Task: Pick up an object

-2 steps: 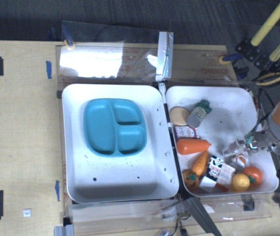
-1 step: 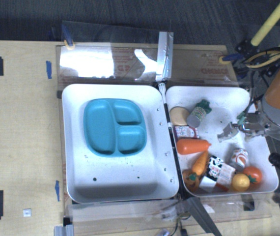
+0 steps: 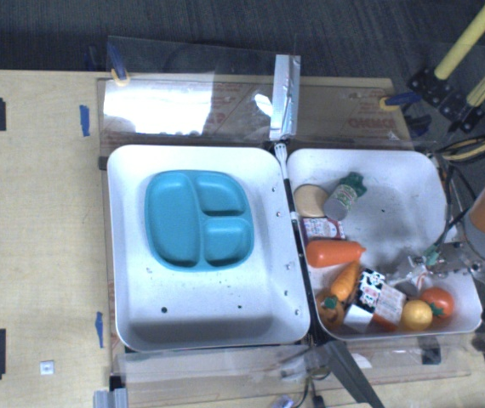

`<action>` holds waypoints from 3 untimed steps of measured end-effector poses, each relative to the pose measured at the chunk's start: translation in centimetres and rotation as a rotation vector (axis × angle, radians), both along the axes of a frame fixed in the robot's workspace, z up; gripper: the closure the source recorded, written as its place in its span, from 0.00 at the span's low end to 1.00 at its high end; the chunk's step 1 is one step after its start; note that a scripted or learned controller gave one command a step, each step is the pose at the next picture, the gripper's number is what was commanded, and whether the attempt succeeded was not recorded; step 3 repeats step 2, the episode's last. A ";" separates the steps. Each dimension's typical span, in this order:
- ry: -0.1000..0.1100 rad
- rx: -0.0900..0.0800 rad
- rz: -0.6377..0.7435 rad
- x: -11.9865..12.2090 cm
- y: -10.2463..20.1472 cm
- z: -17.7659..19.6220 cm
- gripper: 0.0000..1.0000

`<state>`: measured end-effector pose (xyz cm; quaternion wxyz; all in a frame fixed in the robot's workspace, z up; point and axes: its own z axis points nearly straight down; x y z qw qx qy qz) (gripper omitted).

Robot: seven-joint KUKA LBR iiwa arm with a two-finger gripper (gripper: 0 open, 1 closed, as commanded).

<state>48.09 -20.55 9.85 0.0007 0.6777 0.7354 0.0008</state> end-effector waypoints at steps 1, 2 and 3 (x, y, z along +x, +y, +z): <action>-0.001 -0.002 -0.002 0.0 0.0 0.9 1.00; -0.008 0.000 -0.087 0.7 5.4 11.5 1.00; -0.008 0.000 -0.087 0.7 5.4 11.5 1.00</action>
